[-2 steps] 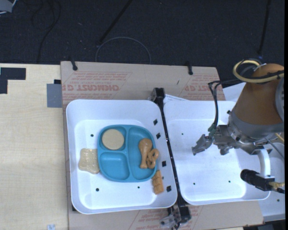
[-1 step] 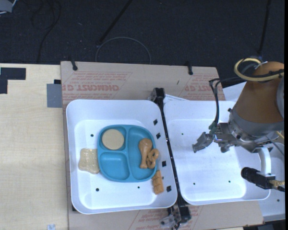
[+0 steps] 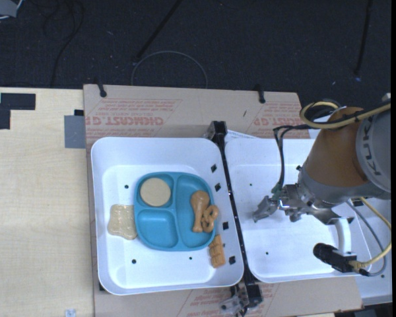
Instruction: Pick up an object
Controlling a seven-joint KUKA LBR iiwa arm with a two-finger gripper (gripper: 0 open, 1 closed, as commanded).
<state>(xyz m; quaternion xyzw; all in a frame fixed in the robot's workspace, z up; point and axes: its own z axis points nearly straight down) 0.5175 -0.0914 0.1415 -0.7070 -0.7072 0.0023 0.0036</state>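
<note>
The arm (image 3: pixel 346 160) hangs over the right bin (image 3: pixel 277 256). In the left bin (image 3: pixel 112 157), well left of the gripper (image 3: pixel 263 211), a blue divided plate (image 3: pixel 160 233) holds a round tan cracker (image 3: pixel 154 191) and a pretzel-like piece (image 3: pixel 203 211). Whether the gripper's tips are apart, I cannot tell.
</note>
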